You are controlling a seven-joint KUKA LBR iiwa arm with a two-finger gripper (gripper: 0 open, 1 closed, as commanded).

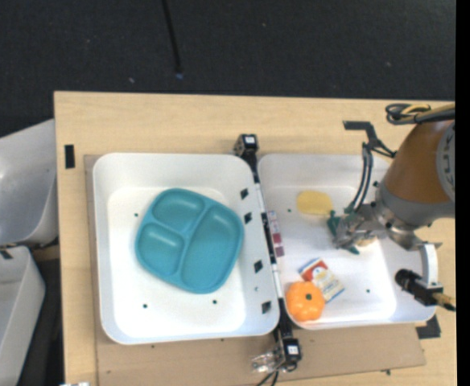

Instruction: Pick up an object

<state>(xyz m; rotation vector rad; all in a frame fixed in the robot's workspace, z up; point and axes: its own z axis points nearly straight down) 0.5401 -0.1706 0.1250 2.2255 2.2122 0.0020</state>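
Observation:
In the right bin (356,308) lie a yellow lemon-like object (313,203), an orange pumpkin-shaped toy (305,301) and a small red, white and blue carton (322,278). My gripper (346,233) hangs low in that bin, just right of the yellow object and above the carton. The arm's orange band (416,167) and grey wrist (404,211) rise from it to the right. Its fingertips are a dark, blurred cluster.
The left bin (122,312) holds a teal divided plate (189,240). A ridge with black clips (261,232) separates the two bins. Cables (369,147) run along the arm at the right bin's far edge. A black fitting (416,286) sits at the bin's right rim.

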